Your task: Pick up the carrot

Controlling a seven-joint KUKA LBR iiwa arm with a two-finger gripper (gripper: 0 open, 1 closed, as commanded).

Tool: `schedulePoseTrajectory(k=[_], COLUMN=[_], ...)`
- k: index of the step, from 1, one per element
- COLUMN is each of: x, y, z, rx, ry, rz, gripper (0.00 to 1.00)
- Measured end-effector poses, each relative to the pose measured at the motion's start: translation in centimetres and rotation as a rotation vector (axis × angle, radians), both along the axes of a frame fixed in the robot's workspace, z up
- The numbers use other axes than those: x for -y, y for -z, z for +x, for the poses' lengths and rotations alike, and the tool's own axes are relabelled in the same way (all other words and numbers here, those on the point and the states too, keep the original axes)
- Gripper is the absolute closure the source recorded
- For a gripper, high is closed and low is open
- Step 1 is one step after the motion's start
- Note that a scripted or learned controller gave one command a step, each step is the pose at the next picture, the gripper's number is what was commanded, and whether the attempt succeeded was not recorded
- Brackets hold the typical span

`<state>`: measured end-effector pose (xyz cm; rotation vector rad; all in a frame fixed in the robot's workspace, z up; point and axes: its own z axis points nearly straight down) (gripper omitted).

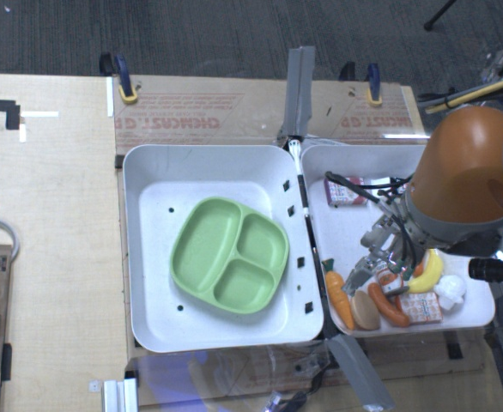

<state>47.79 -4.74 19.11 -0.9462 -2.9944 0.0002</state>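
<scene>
The carrot, orange with a small green top, lies along the left wall of the right bin, near its front corner. My gripper hangs low just right of the carrot, above a tan bun-like piece and a red sausage. Its fingers stand open with nothing between them. The carrot is apart from the gripper and rests on the bin floor.
A banana, a white bulb and a small printed box crowd the right bin's front right. A red-and-white packet lies at its back. The left bin holds a green divided plate.
</scene>
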Motion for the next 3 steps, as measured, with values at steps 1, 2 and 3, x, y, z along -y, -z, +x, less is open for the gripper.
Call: schedulePoseTrajectory(k=[1,2,3], x=[-1.4,0.8,-0.9], y=[0.0,0.0,0.0], z=[0.1,0.0,0.1], rx=[0.001,0.002,0.003], ry=[-0.313,-0.527,-0.483], rz=[0.001,0.001,0.001], gripper=[0.00,0.00,0.00])
